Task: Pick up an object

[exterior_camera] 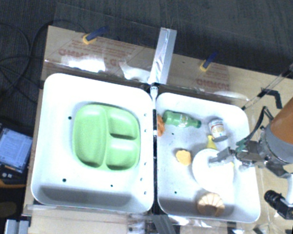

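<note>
In the right bin I see a green bottle (180, 119) lying on its side near the far wall, a small jar (217, 129) tilted beside it, a yellow lump (183, 157) mid-floor, a white plate (212, 170), and a tan shell-like piece (210, 203) by the near wall.

Glossy white plastic bins (41, 179) sit on a matt wooden bench (242, 79); the green tray (104, 137) looks smooth plastic.
</note>
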